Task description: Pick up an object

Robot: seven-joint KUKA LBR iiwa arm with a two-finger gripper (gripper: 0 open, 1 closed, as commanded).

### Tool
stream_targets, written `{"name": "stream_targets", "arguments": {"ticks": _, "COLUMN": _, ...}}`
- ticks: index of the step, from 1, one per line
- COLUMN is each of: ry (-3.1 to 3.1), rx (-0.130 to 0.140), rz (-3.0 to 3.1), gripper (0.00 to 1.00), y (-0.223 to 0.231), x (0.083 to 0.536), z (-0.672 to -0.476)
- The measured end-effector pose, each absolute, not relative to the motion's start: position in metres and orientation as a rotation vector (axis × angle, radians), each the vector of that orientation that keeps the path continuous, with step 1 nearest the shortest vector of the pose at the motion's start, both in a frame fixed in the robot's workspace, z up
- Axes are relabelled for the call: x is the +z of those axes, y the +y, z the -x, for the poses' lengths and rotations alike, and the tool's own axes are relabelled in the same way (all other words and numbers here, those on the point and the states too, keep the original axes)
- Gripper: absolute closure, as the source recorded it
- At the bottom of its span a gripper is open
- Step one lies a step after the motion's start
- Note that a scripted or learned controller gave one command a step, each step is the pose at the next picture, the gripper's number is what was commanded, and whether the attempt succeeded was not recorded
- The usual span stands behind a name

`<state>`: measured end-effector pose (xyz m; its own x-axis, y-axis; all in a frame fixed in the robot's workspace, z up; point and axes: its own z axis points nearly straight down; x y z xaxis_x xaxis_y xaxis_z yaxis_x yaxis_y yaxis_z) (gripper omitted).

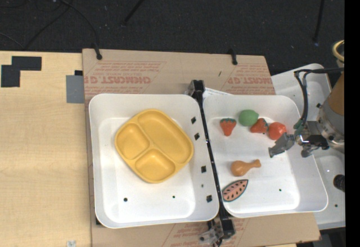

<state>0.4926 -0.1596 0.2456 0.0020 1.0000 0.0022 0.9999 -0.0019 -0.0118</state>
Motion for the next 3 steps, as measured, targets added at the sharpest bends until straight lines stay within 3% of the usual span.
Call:
{"name": "stream_targets", "arguments": {"ticks": 1, "ry": -2.221, "rx": 0.002, "rz": 2.221, "gripper": 0.00, "y": -0.160, "x": 0.250, "z": -0.495}}
{"name": "stream_targets", "arguments": {"ticks": 3, "ry": -2.215, "rx": 0.006, "rz": 2.217, "gripper": 0.00, "y": -0.174, "x": 0.141, "z": -0.492}}
